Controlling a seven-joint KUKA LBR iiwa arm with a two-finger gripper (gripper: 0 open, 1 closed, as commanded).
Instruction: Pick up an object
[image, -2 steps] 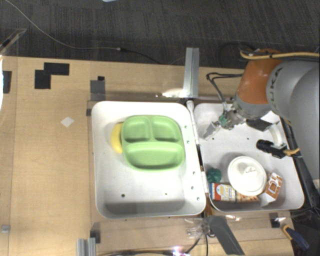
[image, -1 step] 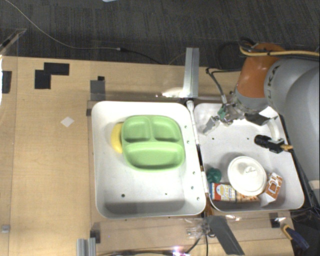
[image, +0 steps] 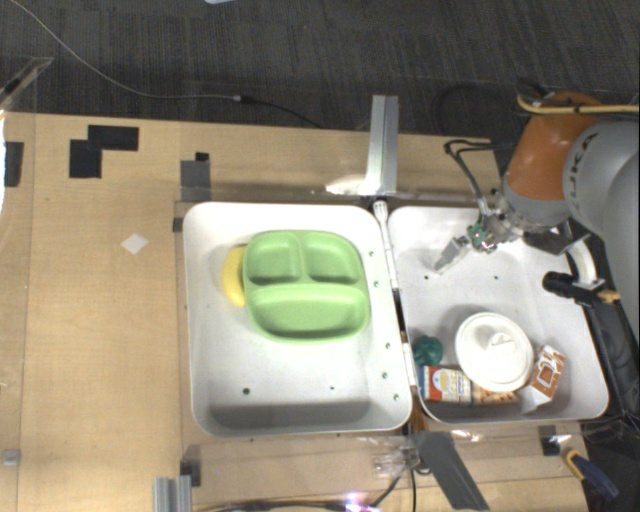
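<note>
Gripper (image: 452, 252) over right bin (image: 585, 340), grip state unclear; one green plate (image: 303, 283), one white bowl (image: 493, 351), two cartons (image: 447, 383).

I'm seeing a bright green divided plate (image: 303, 284) in the left white bin (image: 290, 400), with a yellow thing (image: 232, 277) peeking out at its left edge. In the right white bin (image: 530, 250) I've got a white round lid or bowl (image: 493, 350), a small teal piece (image: 427, 350), and an orange-and-white printed carton (image: 455, 385). Arm (image: 590, 165) is grey, orange band (image: 540, 160). Bench (image: 90, 330) is pale tan with black squares.
</note>
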